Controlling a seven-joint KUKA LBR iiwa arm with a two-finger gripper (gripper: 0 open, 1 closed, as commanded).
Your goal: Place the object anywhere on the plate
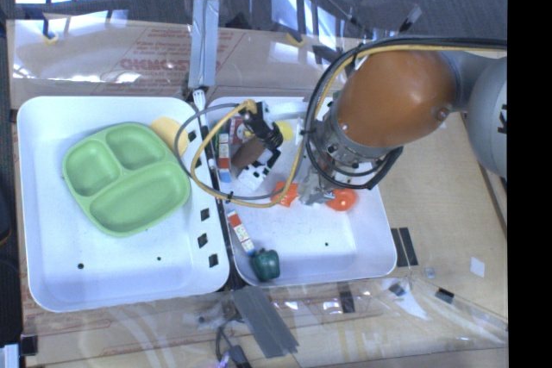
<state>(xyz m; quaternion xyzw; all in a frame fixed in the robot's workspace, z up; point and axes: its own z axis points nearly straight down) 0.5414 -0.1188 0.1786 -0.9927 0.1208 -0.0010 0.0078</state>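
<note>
Beyond my jaws, the clear sheet [155, 56] carries faint red print, mirrored and too blurred to read.

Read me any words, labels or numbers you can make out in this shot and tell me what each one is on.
Red print on the clear plastic sheet behind the bins: shows mirrored, too blurred to read.
Small label on the narrow stick lying between the bins: too small to read.
Nothing else legible on the green plate.

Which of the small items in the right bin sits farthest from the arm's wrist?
The dark green object, alone by the right bin's near-left corner. The orange pieces and the brown item lie close beside the wrist, further up the bin.
</note>
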